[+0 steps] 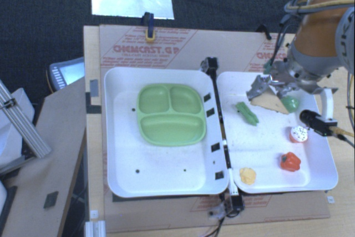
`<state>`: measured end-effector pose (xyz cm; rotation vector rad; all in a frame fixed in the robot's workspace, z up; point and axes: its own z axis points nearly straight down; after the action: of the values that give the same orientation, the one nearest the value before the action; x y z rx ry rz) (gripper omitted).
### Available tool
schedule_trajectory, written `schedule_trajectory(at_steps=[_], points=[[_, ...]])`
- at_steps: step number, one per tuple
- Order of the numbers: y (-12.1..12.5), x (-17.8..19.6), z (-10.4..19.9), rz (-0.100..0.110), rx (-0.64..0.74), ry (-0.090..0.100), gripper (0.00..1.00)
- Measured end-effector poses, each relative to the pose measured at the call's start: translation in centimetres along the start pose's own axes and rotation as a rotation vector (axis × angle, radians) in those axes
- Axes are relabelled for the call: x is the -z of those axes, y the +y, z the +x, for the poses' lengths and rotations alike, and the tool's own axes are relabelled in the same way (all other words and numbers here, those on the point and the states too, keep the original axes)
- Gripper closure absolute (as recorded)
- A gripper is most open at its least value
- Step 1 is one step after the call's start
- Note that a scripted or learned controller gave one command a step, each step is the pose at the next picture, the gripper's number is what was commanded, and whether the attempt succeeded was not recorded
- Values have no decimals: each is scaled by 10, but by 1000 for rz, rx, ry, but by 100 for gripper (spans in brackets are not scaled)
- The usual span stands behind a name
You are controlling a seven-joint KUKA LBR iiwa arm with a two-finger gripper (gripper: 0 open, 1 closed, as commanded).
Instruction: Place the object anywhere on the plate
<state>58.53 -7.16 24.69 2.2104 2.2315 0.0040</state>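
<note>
Two white bins: the green divided plate (171, 115) sits in the left one. The gripper (270, 87) hovers over the right bin's tan wedge (272, 101), touching it; finger state unclear.

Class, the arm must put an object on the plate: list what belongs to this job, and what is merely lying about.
Job:
green plate, left bin
gripper, above the tan wedge in the right bin

Lying about:
green pod
strawberry
red pepper
yellow piece
</note>
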Motion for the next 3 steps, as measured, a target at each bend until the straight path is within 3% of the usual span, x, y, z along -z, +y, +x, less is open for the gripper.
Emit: schedule_trajectory(at_steps=[3], points=[[12,-26,181,3,0,1,100]])
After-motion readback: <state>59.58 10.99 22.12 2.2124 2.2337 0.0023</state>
